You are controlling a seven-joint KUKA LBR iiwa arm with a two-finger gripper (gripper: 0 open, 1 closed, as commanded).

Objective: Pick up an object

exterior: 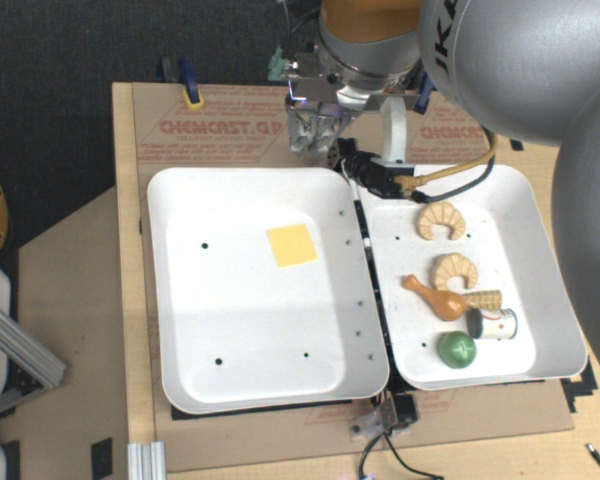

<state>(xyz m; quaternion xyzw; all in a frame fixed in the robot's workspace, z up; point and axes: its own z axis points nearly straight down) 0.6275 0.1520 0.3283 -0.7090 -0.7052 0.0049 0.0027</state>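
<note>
Yellow cheese slice [292,245] lies flat in your left bin [180,298], while the gripper [312,133] hangs above the bins' far edge, its fingers apparently empty, though you cannot tell their spread.

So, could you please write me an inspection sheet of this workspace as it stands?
Surface: two white bins, left bin and right bin, on a cardboard sheet.
Job's things: yellow square in the left bin; two croissants, drumstick, green ball, small white item in the right bin.
Clutter: blue-and-yellow clamp at the cardboard's far edge.
Grippers: gripper above the bins' far edge, holding nothing visible.
Cables: yellow cable by the wrist; wires at the near edge.
Surroundings: dark floor.
</note>
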